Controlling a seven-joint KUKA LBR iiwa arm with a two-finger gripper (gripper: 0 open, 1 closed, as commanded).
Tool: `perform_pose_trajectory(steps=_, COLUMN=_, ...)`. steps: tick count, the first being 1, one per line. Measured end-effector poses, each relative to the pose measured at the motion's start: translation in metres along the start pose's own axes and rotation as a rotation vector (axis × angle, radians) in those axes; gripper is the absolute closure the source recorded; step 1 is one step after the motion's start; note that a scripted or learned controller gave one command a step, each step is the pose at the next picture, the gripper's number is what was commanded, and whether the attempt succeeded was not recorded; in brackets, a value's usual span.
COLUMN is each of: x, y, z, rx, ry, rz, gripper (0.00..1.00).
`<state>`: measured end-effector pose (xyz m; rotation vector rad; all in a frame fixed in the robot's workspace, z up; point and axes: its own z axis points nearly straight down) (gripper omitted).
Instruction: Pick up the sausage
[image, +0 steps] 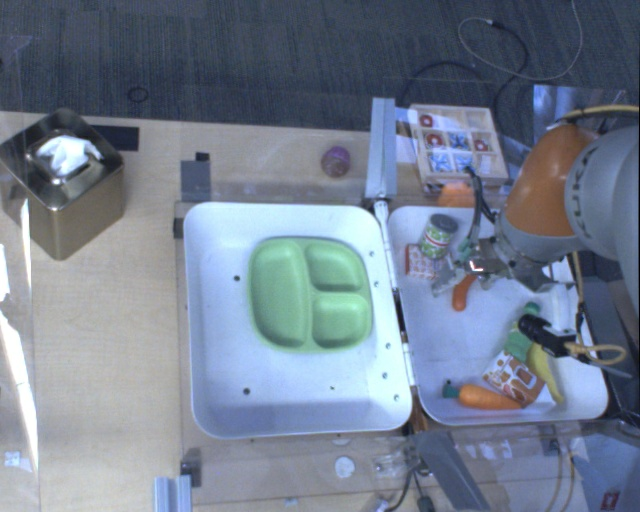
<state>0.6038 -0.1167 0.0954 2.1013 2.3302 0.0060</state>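
Gripper (468, 272) is hovering low in the right bin (590, 405), right at the sausage (461, 293) beside the small can (436, 236); jaw state: cannot tell; grasp step underway; next calls for a confirmed hold, then lift.

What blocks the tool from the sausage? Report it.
Nothing visible does. The tool hangs right over the upper end of the sausage in the right bin. The can and the packet sit close on the left, beside the path, not across it.
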Motion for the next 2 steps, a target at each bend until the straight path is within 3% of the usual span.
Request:
perform_pose_trajectory(steps=1, x=0.001, y=0.003, z=-0.011, rx=-0.006, ry=-0.001, rz=-0.002, gripper=1.00)
perform_pose_trajectory(steps=2, x=0.041, y=0.047, z=-0.090, rx=-0.001, ry=-0.001, rz=0.192, gripper=1.00)
